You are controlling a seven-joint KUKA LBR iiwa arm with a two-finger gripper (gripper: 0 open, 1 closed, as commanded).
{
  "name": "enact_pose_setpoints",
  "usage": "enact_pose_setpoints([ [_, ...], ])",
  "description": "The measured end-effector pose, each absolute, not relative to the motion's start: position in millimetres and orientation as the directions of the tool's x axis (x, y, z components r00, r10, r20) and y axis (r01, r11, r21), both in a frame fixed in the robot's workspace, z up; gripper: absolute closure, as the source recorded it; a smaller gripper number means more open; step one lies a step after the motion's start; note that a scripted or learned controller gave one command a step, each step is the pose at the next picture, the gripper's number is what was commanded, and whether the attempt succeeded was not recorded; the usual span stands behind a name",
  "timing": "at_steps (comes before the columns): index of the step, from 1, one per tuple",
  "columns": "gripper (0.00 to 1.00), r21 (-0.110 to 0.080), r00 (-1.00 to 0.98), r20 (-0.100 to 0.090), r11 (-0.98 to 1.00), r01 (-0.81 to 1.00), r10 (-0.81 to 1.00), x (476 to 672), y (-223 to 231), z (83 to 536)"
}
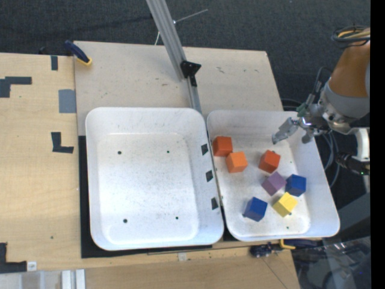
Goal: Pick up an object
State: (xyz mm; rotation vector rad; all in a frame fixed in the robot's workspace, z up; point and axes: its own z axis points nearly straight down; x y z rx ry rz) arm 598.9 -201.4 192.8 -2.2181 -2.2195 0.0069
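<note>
Several small cubes lie in the right bin (240,122): two orange ones (222,146) (236,161), a red one (269,160), a purple one (274,182), two blue ones (295,184) (255,208) and a yellow one (286,204). My gripper (292,138) hovers over the bin's upper right corner, above and to the right of the red cube. Its fingers are spread open and nothing sits between them.
The left bin (93,125) adjoins the right one. A slanted metal pole (168,29) comes down to the bench behind the bins. A blue and yellow clamp (78,52) rests at the bench's back left. Cables hang at the right of the arm.
</note>
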Motion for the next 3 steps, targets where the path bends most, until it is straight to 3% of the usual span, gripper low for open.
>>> enact_pose_setpoints([
  [1, 0.00, -0.006, -0.001, 0.000, 0.001, 1.000, 1.000, 595.6, -192.8, 144.8],
  [2, 1.00, -0.002, -0.003, 0.000, 0.003, 1.000, 1.000, 597.1, -192.1, 157.9],
  [3, 1.00, 0.004, -0.002, -0.001, 0.002, 1.000, 1.000, 597.6, -192.8, 200.3],
])
